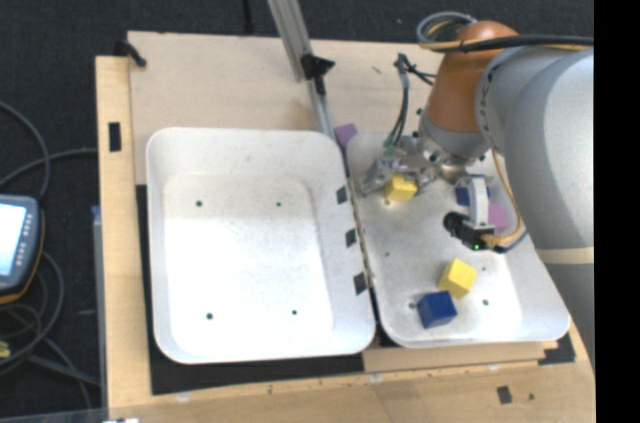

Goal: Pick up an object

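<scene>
My gripper (pixel 398 179) is low over the far left part of the right bin (pixel 520 311), close to the wall between the two bins. A small yellow block (pixel 402 190) shows between its fingers, and they are shut on it. A second yellow block (pixel 460 276) and a blue block (pixel 436 308) lie side by side near the right bin's front edge, well apart from the gripper. A purple block (pixel 345 134) lies at the right bin's far left corner, just behind the gripper. A blue and pink object (pixel 478 197) is partly hidden under the wrist.
The left bin (pixel 250 241) sits beside the right one, sharing a raised wall (pixel 358 241). A slanted metal post (pixel 285 1) rises from behind the bins. My grey arm covers the right bin's far right side.
</scene>
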### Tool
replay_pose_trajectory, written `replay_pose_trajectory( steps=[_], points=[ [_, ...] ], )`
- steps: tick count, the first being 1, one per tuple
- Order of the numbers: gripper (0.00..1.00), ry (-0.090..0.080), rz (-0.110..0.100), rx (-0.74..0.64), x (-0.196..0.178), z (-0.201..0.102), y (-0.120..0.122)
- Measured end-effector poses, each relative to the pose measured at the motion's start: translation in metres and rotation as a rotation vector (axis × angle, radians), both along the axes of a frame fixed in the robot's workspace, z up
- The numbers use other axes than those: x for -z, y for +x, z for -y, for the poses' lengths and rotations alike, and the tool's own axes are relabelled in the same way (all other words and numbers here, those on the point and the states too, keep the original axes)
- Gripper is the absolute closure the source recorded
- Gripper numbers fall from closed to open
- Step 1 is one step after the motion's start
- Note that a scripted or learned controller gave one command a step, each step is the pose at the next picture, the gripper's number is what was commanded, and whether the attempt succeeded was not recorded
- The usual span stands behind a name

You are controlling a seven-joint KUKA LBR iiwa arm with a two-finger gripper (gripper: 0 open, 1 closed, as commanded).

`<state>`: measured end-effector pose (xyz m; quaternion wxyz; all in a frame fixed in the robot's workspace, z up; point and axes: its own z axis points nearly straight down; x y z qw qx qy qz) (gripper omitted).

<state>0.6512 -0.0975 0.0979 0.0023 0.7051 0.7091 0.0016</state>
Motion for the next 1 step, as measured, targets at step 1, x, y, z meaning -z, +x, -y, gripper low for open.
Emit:
replay_pose_trajectory(
  steps=[1],
  points=[
    [1.00,-0.002,-0.003,0.001,-0.0109,0.0031,-0.0017]
  ],
)
